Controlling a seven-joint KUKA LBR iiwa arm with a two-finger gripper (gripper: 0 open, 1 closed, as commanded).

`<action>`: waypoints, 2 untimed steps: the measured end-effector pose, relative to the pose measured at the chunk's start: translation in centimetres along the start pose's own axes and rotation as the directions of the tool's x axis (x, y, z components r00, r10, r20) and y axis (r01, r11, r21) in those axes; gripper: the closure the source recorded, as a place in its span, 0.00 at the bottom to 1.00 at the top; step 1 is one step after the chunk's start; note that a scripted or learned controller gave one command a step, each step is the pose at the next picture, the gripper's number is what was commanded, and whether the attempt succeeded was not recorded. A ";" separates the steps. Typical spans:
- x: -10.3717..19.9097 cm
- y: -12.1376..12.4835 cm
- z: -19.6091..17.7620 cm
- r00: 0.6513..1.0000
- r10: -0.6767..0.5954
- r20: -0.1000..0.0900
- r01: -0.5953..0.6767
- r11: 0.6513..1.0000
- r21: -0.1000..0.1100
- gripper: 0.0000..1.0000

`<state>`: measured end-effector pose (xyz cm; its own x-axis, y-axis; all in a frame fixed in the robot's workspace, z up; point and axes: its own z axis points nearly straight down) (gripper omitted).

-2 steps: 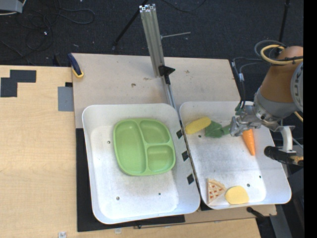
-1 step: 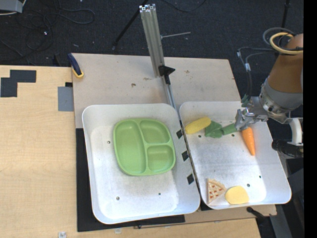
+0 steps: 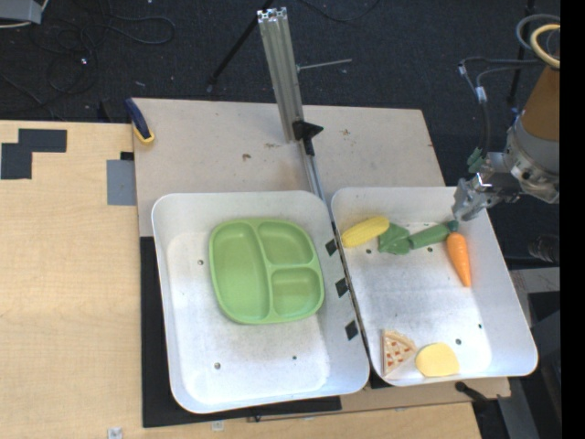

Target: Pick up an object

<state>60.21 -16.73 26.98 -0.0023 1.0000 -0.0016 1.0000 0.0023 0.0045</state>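
Observation:
In the right bin (image 3: 498,273) lie several toy foods. An orange carrot (image 3: 459,258) rests near its right wall, with a green vegetable piece (image 3: 413,239) to its left and a yellow corn cob (image 3: 365,231) further left. A pizza slice (image 3: 396,352) and a yellow round piece (image 3: 437,360) sit by the front wall. My gripper (image 3: 467,203) hangs at the bin's far right corner, just above the carrot's top end and the green piece's right tip. Nothing shows between its fingers.
The left bin (image 3: 183,337) holds a green divided plate (image 3: 267,271). An upright metal post (image 3: 281,71) stands behind the bins, with a black clamp at its foot. A wooden table surface (image 3: 64,282) lies to the left. Cables cross the dark floor behind.

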 end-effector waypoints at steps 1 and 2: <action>4.4 0.9 1.2 1.000 -0.002 -0.003 0.002 1.000 0.007 1.00; 9.5 1.4 1.8 1.000 -0.003 -0.003 0.003 1.000 0.008 1.00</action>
<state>61.61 -7.20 25.15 -0.0054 1.0000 0.0019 1.0000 0.0054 -0.0035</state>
